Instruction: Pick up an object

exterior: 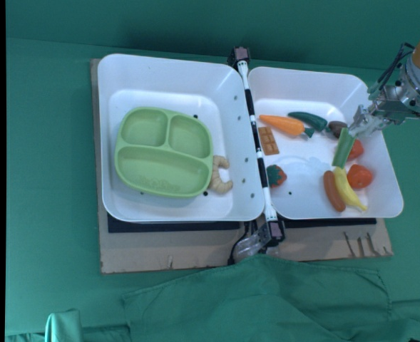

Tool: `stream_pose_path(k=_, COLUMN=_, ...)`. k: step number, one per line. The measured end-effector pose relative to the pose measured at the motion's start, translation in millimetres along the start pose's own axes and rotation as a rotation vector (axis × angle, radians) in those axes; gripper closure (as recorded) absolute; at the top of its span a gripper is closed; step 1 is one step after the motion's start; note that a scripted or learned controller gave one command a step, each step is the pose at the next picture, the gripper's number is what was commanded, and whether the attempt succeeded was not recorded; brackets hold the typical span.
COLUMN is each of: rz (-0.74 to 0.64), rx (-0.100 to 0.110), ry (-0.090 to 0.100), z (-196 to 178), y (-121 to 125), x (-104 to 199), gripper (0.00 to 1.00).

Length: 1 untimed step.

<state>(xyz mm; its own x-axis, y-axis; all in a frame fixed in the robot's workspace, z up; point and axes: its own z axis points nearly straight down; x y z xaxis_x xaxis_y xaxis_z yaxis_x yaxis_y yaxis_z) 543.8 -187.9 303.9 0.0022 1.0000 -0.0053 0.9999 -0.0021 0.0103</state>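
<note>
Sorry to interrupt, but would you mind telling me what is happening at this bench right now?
A robot arm reaches in over the right bin, its gripper at the top end of a green cucumber-like piece that hangs tilted beneath it, apparently lifted. Other toy foods lie around it: a carrot, a banana, a sausage. The left bin holds a green divided plate and a croissant.

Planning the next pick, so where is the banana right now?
The banana lies in the right bin, near its front right corner, between the sausage on its left and a red tomato on its right.
</note>
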Motion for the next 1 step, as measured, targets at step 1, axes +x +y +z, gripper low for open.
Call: stream_pose_path(k=1, rz=0.0, rx=0.001, ry=0.001, z=-29.2, y=23.8, x=0.9, gripper=1.0)
